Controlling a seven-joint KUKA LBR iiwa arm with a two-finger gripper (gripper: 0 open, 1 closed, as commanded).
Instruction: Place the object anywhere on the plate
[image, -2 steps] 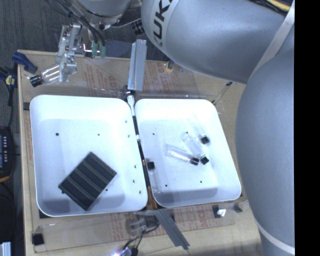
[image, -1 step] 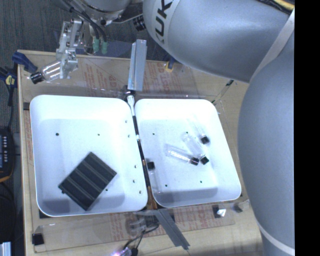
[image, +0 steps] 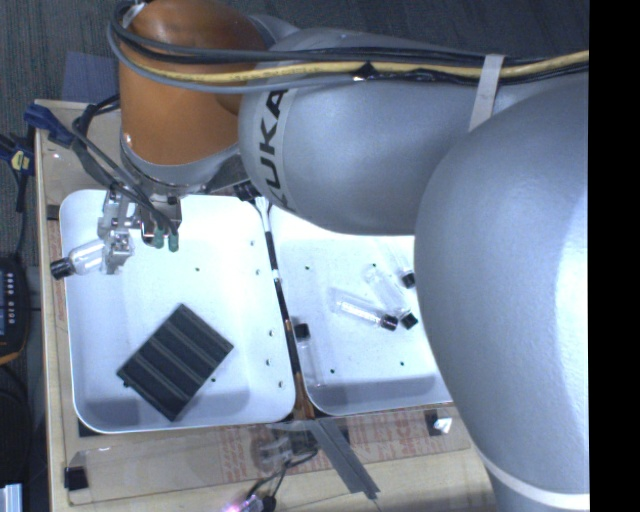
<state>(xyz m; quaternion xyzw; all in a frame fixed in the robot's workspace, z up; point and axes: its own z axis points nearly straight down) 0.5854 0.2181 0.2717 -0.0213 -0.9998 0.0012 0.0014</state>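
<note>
While the hand (image: 140, 228) is hung over the left bin (image: 240, 400), its opening untellable, the dark ribbed plate (image: 176, 360) could be missed if nothing was gripped

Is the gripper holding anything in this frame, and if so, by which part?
It cannot be told. The gripper hangs over the left bin's far end, well apart from the dark ribbed plate.

Overhead slanted view of both bins (image: 262, 300)

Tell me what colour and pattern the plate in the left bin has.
Dark grey to black with parallel ridges, the plate shows best in the camera view.
</note>
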